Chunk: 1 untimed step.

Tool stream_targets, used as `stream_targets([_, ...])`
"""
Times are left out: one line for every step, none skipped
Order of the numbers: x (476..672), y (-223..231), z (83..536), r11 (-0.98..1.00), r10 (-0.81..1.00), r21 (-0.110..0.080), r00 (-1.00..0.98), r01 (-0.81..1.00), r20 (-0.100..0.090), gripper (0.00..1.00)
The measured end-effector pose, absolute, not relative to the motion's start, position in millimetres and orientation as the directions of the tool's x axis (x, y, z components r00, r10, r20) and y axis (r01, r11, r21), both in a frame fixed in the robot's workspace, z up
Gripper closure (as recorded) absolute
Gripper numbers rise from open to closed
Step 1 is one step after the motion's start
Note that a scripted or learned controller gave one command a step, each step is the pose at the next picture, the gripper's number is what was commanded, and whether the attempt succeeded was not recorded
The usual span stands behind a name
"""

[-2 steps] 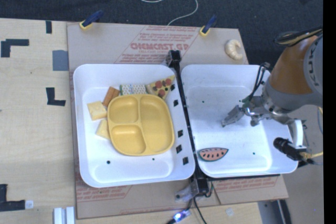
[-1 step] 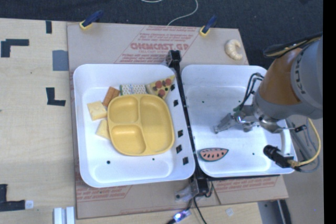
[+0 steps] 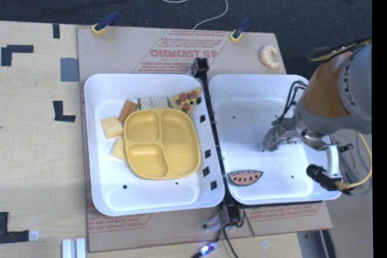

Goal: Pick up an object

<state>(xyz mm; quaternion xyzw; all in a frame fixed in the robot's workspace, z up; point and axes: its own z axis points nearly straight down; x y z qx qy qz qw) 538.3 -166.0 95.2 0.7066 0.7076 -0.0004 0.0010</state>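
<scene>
- We see two shallow white bins side by side: the left bin [image 3: 97, 130] holds most of the items, while the right bin [image 3: 254, 93] holds one.
- The grey arm [image 3: 329, 99], with its orange band, reaches into the right bin from the right side.
- The largest item is a yellow divided plate [image 3: 162, 143] in the middle of the left bin. We judge it stiff, smooth plastic and light, but too wide and flat for a two-finger hold except at its raised rim.
- The gripper [image 3: 270, 143] sits low over the floor of the right bin, near its middle; its tip is small and dark here, so we cannot tell how it is set, and we see nothing held in it.
- The nearest candidate is the watermelon slice [image 3: 245, 177], lying flat near the front edge of the right bin, close to the gripper but apart from it. We judge it a light, rigid toy, thin and probably slick; pinching across its narrow width seems the best hold, and being so flat it may slip.
- Small flat pieces lie beside the plate's left edge: a pale cracker [image 3: 111, 127] and a brown piece [image 3: 127, 109], while a pizza slice [image 3: 186, 99] lies at its upper right. All look light and thin, hard to get under.
- A croissant-shaped piece [image 3: 270, 57] lies on the cardboard outside the bins.
</scene>
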Motion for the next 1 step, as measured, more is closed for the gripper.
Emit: stream_targets([529.0, -161.6, 146.6, 0.001, 1.000, 0.001, -0.001, 1.000, 0.000, 1.00])
